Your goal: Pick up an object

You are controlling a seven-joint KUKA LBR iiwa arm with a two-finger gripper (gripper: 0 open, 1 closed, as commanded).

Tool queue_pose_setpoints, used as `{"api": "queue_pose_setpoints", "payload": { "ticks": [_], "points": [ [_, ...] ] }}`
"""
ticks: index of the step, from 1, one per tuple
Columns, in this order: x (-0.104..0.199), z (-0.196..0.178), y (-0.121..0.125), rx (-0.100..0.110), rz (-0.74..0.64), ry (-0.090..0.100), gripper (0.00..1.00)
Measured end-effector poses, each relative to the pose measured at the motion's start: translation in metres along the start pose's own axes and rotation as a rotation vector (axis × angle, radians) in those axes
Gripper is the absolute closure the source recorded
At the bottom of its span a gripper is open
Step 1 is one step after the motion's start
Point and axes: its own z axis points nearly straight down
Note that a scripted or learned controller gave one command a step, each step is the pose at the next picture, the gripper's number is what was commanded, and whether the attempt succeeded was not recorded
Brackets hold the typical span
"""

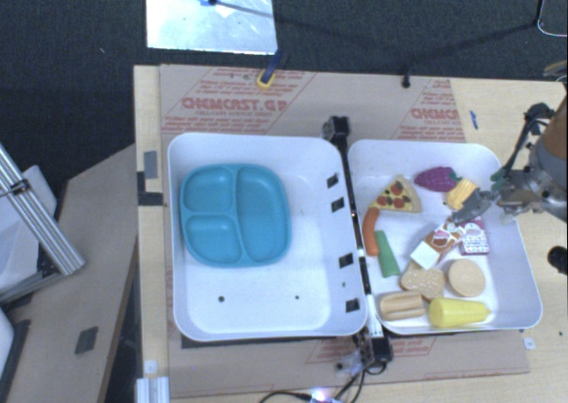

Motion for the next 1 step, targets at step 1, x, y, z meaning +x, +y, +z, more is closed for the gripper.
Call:
{"api": "queue_pose_setpoints", "payload": {
  "ticks": [1],
  "points": [
    [0.0001,-0.0053,0.0026,-0.011,-0.003,-0.003,0.0]
  ]
}}
